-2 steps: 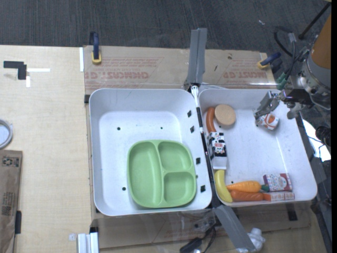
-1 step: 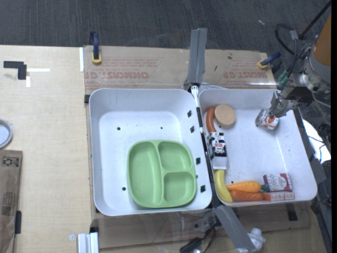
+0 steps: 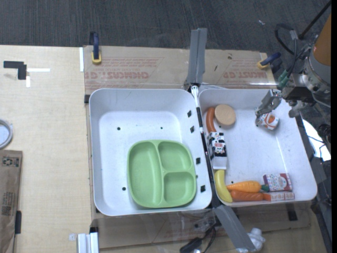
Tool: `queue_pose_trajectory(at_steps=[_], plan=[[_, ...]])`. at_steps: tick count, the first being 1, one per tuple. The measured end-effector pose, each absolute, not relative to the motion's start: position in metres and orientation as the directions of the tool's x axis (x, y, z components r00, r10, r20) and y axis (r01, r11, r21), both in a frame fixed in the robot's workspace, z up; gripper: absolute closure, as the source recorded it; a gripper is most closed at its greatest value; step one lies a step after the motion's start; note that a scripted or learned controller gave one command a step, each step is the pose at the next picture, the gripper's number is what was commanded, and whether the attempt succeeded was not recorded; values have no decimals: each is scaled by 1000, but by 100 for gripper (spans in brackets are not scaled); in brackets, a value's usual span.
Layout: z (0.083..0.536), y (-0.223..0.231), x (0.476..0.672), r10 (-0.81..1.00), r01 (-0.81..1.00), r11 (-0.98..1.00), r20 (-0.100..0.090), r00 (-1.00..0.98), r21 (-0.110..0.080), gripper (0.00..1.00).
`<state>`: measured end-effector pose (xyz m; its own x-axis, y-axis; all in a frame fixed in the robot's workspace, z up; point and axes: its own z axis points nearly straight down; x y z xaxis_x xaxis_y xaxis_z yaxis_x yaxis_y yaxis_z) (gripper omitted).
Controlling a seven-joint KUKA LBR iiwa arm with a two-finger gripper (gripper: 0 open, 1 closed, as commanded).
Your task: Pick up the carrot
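Observation:
The carrot (image 3: 244, 186) lies on its side near the front edge of the right bin (image 3: 295, 141), between a yellow banana (image 3: 221, 186) and a small red carton (image 3: 277, 182). A second, redder orange piece (image 3: 247, 196) lies just in front of it. My gripper (image 3: 265, 112) hangs at the bin's far right corner, well behind the carrot. A small orange and white object (image 3: 270, 121) sits right at the gripper's tip; whether it is touched or held is unclear.
The right bin also holds a red sausage (image 3: 210, 119), a round tan bun (image 3: 225, 115) and a black and white carton (image 3: 217, 146) along its left wall. A green divided plate (image 3: 161, 173) sits in the left bin (image 3: 105, 141). Clamps mark the back edge.

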<state>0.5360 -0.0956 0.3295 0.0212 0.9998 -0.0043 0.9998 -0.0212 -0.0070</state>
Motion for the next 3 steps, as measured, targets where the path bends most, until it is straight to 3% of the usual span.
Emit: queue_pose_trajectory(at_steps=[1,2,3], plan=[[225,-69,481,966,966,259,1,-259,-3,0],[98,-105,476,969,969,248,2,-248,-3,0],[107,-106,477,970,970,243,1,-243,-3,100]])
